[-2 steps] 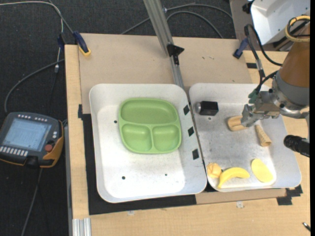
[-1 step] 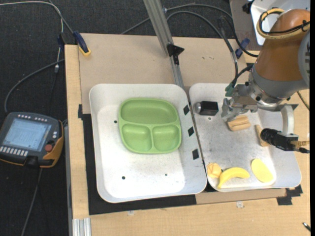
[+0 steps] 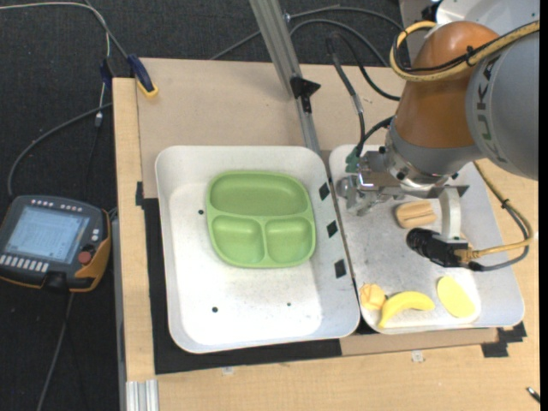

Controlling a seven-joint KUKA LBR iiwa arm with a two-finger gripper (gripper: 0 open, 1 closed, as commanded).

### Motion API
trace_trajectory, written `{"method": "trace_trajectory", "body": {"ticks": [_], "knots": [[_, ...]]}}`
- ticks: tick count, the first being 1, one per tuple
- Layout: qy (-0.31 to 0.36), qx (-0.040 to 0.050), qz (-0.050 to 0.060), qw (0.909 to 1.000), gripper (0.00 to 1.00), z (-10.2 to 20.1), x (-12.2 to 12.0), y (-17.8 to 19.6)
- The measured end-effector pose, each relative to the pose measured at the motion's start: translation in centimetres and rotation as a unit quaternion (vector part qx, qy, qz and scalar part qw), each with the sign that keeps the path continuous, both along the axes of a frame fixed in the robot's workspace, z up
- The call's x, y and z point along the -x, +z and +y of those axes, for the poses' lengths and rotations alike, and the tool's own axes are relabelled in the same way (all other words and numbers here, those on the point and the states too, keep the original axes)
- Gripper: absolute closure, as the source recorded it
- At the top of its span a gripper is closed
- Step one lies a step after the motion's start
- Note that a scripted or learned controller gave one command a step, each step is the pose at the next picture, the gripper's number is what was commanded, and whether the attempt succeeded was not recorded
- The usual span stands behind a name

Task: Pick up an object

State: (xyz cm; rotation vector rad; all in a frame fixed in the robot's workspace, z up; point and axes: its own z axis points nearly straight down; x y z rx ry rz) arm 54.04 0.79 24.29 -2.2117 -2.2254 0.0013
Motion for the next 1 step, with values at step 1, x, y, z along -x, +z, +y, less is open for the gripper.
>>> {"method": "trace_trajectory", "body": {"ticks": [1], "knots": [[0.001,-0.0003,-0.002,1.0,1.0,5.65,-1.0,0.38]]}}
